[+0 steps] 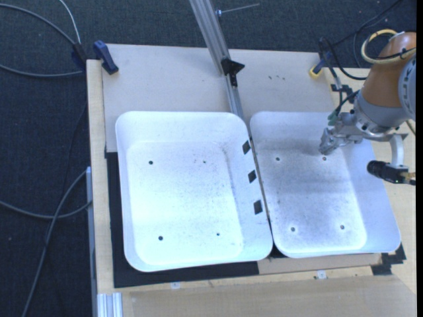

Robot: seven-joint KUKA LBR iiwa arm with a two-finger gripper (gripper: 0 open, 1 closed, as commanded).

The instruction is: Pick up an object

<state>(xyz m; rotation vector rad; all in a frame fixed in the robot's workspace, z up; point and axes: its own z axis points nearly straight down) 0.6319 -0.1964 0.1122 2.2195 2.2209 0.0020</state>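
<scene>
Looking for something to grab, I can't spot any object near the right bin (370, 236), so weight and grip spot are anyone's guess; the gripper (328, 144) hovers over its upper floor, fingers' state impossible to tell.

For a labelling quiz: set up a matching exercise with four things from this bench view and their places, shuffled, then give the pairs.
Things:
1. gripper
2. blue clamp
3. metal pole
4. left bin

Places:
A. at the bench's far left corner
B. over the right bin's far part
C. on the black mat
D. slanting from the top edge down to between the bins

Pairs: 1-B, 2-A, 3-D, 4-C
</scene>
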